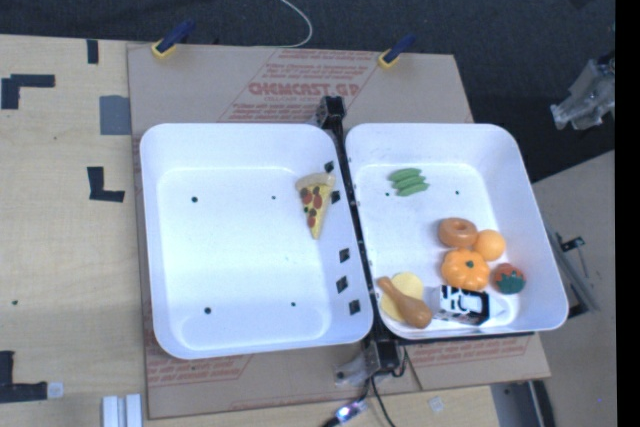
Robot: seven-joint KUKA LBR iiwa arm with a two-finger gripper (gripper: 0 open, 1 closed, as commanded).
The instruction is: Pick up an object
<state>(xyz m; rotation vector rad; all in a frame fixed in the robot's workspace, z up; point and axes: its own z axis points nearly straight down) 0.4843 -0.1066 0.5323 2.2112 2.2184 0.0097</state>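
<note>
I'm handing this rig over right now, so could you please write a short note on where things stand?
Gripper: at the view's right edge, off the bins; open or shut cannot be told.
Left bin: one pizza slice near the divider.
Right bin: green pods, doughnut, orange, small pumpkin, tomato, drumstick, black-and-white item.
Done: nothing picked up.
Left: pick up an object.

Even, soft light; white bins (160,215) glare mildly; the whole frame is slightly blurred.

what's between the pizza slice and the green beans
In the camera view, the divider where the two bins meet lies between the pizza slice and the green beans.
</note>
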